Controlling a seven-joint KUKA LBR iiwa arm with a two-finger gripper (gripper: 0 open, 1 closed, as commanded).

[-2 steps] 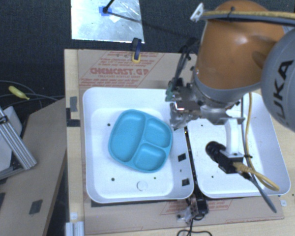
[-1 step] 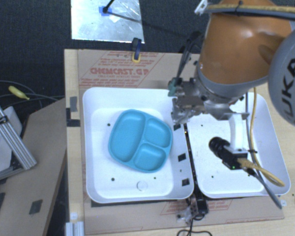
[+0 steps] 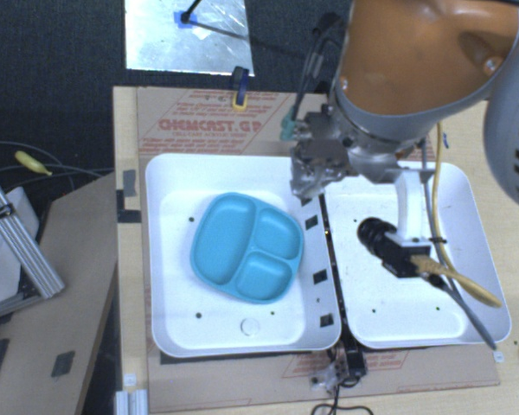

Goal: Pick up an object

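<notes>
A blue divided plate [image 3: 246, 247] with three compartments lies flat in the left white bin [image 3: 177, 318]. My gripper [image 3: 306, 186] hangs at the far end of the rim between the two bins, just beyond the plate's upper right corner and apart from it. The arm's grey and orange body covers most of the gripper from above.
The right white bin [image 3: 415, 318] sits beside the left one, its far part hidden by the arm. Brown cardboard [image 3: 208, 119] lies under both bins. A shiny sheet [image 3: 186, 24] lies beyond the bench. A metal frame [image 3: 17, 249] stands at the left.
</notes>
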